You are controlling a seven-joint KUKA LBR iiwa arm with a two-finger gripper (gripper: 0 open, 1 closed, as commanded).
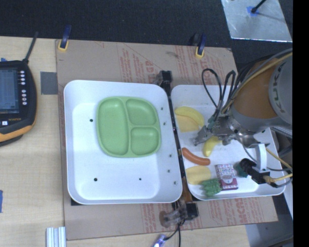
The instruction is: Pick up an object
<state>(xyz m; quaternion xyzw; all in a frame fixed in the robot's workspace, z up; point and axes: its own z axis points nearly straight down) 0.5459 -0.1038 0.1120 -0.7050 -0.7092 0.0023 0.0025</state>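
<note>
Right bin (181,94) is crowding: yellow pieces (189,118), hot dog (195,158), small box (227,177) and green item (211,187) lying close. Green plate (127,126) is sitting mid left bin (74,153), margins open.

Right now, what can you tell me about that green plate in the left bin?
The green plate is a pale green, rounded-square dish that looks like matte plastic. Raised ridges split it into three compartments: one tall one on the left and two smaller ones stacked on the right. It lies flat, face up, in the upper middle of the left white bin, touching only the bin floor.
</note>
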